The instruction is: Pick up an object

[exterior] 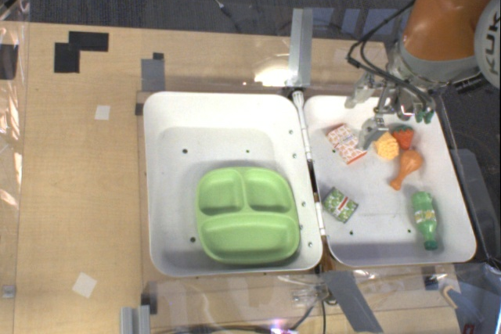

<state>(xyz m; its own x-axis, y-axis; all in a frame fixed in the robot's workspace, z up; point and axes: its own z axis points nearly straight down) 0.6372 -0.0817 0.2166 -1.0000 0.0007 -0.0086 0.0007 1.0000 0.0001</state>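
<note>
Hovering over the far part of the right bin point(462, 242), the gripper point(381, 123) hangs just above a yellow toy point(386, 146), and whether it grips anything I cannot tell. That yellow toy sits touching a red toy point(402, 138) and an orange drumstick point(406, 165), a tight cluster that likely explains the low approach from above. Just beside it lies a red-and-white carton point(344, 143); nearer the front lie a green-and-white packet point(340, 204) and a green bottle point(425, 219). Across the divider, the left bin point(168, 168) holds a green divided tray point(246, 215).
</note>
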